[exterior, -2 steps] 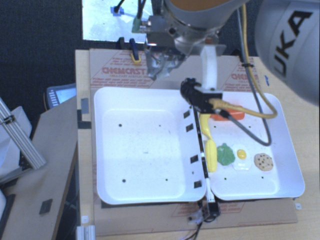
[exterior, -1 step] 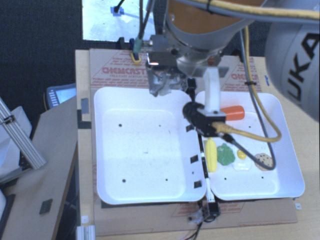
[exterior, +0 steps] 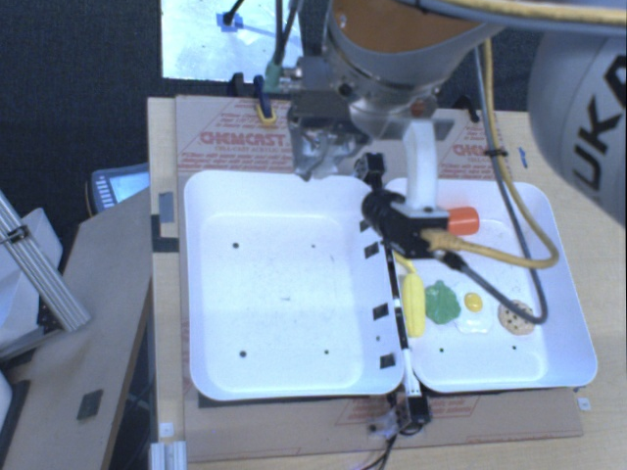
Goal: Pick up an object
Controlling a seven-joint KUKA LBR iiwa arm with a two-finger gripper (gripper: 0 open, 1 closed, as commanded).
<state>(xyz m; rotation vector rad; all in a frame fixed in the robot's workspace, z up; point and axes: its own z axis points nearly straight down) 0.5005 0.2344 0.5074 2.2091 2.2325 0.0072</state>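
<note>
The right bin [exterior: 563, 262] holds several small items. An orange cylinder [exterior: 462, 220] lies near its far left. A yellow banana-like piece [exterior: 413, 305] lies along the divider, next to a green lump [exterior: 442, 302]. A fried-egg toy [exterior: 473, 308] and a brown cookie [exterior: 515, 318] sit further right. My gripper [exterior: 321, 157] hangs above the far rim of the left bin [exterior: 206, 292], away from all of these. It is blurred and partly hidden under the wrist, and I see nothing in it.
A white upright part [exterior: 421, 169] and a black block [exterior: 400, 225] with a yellow cable [exterior: 500, 256] hang over the right bin's left side. Both bins rest on a cardboard sheet [exterior: 230, 135]. Grey benches stand to the left.
</note>
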